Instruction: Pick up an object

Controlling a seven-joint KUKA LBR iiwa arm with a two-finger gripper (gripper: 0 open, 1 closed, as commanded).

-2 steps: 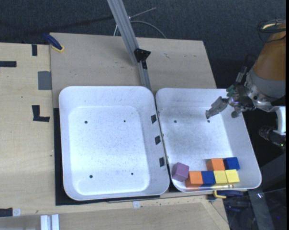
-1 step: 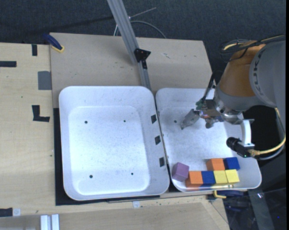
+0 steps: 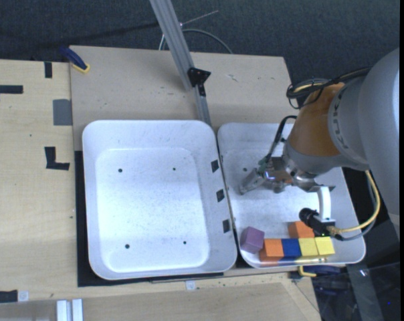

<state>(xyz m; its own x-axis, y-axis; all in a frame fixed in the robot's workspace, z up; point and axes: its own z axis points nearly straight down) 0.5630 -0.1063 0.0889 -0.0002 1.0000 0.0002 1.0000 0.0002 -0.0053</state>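
Dark carpet frames the pale counter [image 3: 122, 79] that carries my two white bins. My claw [image 3: 249, 184] hangs low over the bare middle of the right bin [image 3: 255, 134], pointing toward the wall it shares with the left bin [image 3: 148, 179]. From this slant I cannot tell whether the claw is spread or pressed together. I see no block in it, so I count nothing as picked up.

Nearest to the claw, but well apart from it, is the purple block [image 3: 253, 238] in the near left corner of the right bin. Beside it, a row runs along the near wall: an orange block [image 3: 273, 247], a blue block [image 3: 291, 247] and two yellow blocks [image 3: 316, 247], set side against side. A second orange block [image 3: 299, 230] sits just behind that row.

As I judge it, the whole pick lies ahead: travel over a block, come down, grip and lift.

The row looks awkward, since it is tight against the near wall and each block is hemmed in by its neighbours. The purple block has bare bin floor on its far side, so it seems my best chance. The shared wall is close on its left, though, and I would mind that rim. A slanted metal post [image 3: 172, 25] crosses the far counter, well clear of me.
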